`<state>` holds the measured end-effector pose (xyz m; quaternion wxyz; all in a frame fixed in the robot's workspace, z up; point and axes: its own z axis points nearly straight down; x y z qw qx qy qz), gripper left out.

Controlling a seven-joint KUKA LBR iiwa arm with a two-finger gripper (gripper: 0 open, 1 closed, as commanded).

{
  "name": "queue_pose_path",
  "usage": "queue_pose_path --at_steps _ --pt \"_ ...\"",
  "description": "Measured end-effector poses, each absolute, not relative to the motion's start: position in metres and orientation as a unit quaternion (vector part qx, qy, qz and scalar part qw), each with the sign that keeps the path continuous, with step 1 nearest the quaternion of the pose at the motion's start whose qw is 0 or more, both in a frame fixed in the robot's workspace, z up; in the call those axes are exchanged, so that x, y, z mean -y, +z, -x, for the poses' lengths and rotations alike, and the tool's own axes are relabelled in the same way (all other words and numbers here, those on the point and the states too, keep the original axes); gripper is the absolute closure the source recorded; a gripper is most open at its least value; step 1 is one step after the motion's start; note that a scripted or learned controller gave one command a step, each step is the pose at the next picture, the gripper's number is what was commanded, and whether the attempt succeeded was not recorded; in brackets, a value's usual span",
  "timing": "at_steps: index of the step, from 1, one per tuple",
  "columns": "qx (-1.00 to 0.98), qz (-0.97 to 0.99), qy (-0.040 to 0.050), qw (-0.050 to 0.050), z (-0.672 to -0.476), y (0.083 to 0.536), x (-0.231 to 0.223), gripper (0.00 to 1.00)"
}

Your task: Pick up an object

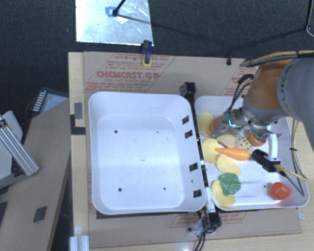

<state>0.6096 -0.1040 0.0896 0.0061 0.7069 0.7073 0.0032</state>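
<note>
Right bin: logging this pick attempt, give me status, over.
Hand low over right bin, among the toy food; grip unseen. Carrot lies just below it, not lifted. Yellow pieces, green piece crowd close; tomato apart.

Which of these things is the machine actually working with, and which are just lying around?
Part of the job:
- pincer, low over the toy food
- right bin
- carrot
- tomato
- green leafy piece
- yellow pieces

Just lying about:
- left bin
- cardboard sheet
- shiny sheet
</note>
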Motion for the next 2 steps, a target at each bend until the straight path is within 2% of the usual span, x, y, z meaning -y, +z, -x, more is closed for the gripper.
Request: queue_pose_path --at_steps 1,2 --pt "-0.707 -0.707 0.0022 0.003 -0.572 0.087 0.089 0.0" --pt "-0.71 -0.704 0.005 0.006 -0.658 0.192 0.067 0.0"
